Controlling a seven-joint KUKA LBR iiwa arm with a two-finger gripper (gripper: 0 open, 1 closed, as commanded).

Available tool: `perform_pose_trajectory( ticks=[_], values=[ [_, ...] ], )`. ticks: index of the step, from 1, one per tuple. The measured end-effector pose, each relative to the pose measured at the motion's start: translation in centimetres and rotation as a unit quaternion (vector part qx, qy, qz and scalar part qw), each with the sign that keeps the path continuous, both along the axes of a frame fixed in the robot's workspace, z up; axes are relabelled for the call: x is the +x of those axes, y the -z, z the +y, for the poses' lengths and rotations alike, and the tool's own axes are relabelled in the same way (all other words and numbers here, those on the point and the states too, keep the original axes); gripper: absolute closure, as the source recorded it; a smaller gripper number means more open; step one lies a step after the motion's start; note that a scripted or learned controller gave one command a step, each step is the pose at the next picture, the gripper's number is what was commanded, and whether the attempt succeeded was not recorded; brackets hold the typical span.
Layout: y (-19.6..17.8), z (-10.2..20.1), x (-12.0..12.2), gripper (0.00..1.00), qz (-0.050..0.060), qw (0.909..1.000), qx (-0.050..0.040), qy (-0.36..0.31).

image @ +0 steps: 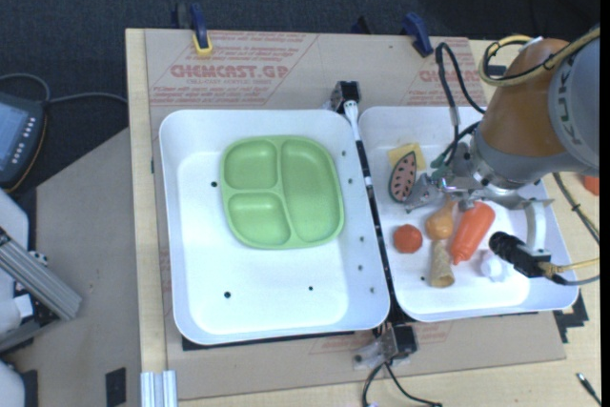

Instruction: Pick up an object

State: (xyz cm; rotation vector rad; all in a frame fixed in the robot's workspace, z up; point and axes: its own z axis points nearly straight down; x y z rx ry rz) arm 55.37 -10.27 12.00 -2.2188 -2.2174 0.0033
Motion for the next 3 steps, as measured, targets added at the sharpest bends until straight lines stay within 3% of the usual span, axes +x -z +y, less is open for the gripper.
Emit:
perform_pose_trajectory(
  ticks=[1, 2, 3],
  values=[
    [3.8, 0.1, -0.1, 0.0, 0.0, 1.0, -0.0001, 0.0],
    [2.5, 0.0, 0.0, 1.0, -0.003, 1.0, -0.0007, 0.0],
    [-3.7, -0.4, 0.2, 1.0, -0.005, 1.0, -0.0017, 0.0]
  ],
)
